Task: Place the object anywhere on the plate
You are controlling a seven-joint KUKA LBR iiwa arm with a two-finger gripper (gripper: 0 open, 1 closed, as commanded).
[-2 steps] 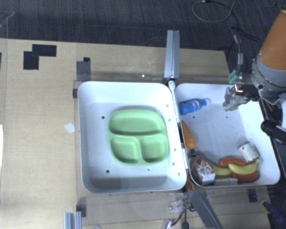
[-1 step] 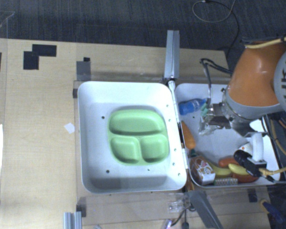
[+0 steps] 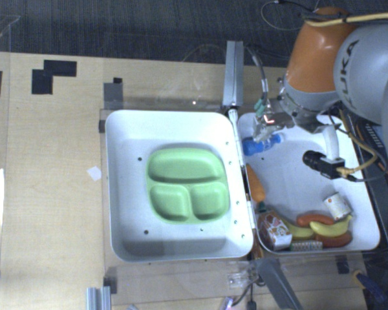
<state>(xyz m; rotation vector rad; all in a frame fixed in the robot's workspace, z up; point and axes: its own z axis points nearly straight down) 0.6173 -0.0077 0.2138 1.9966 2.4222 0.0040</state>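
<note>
One blue object (image 3: pixel 253 146) beneath the gripper (image 3: pixel 266 129) — long axis roughly left-right — jaw state impossible to tell.

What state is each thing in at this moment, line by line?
green plate: flat in the left bin, nothing on it.
gripper: low over the right bin's far left corner, at the blue object.
blue object: right under the gripper, whether gripped cannot be told.
banana: lying at the right bin's near edge among other toy food.
</note>
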